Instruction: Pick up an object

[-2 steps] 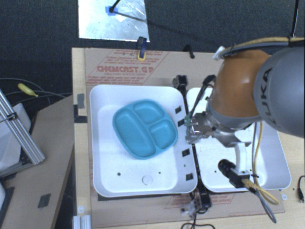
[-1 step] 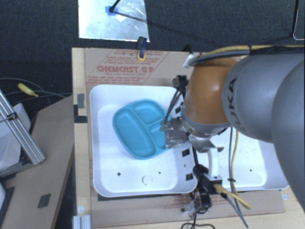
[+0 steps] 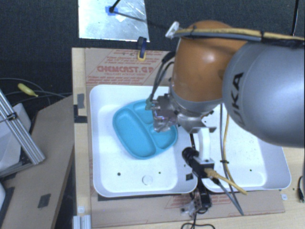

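Nearest the camera, the left shallow white plastic bin [image 3: 102, 175] showed bare floor along its front edge, and the light-blue divided plastic tray [image 3: 136, 132] lay flat beyond that, toward the bin's middle and back, slanted across it. The metal two-finger gripper [image 3: 162, 118] hung low over the tray's right-hand compartments, seemingly brought there to take the tray by its rim or divider, though whether it was released or clenched could not be told. Farther back, the cardboard sheet [image 3: 124, 68] printed in red lay behind the bin.
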Robot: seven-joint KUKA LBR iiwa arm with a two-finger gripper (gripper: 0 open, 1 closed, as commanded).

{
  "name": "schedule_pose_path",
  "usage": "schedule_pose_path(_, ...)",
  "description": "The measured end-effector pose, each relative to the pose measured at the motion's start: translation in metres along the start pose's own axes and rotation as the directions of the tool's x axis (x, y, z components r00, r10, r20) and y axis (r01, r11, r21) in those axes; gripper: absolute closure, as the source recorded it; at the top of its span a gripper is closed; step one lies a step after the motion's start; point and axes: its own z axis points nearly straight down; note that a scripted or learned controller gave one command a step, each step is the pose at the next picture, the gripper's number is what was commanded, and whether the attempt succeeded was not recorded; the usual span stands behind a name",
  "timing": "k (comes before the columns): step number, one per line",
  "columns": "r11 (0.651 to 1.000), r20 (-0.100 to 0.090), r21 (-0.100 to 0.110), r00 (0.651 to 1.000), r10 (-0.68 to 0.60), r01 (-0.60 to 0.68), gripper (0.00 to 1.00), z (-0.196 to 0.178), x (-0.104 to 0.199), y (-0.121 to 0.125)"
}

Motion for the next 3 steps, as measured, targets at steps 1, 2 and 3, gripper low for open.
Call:
schedule_pose_path(1, 1.0, -0.005, -0.009, 1.0, 0.001, -0.001, 1.0, -0.152, 0.054, 0.002)
schedule_pose_path(2, 1.0, 0.009, 0.018, 1.0, 0.01, -0.01, 1.0, -0.032, 0.069, 0.016)
schedule_pose_path(3, 1.0, 0.009, 0.017, 1.0, 0.014, -0.014, 1.0, 0.046, 0.026, -0.002)
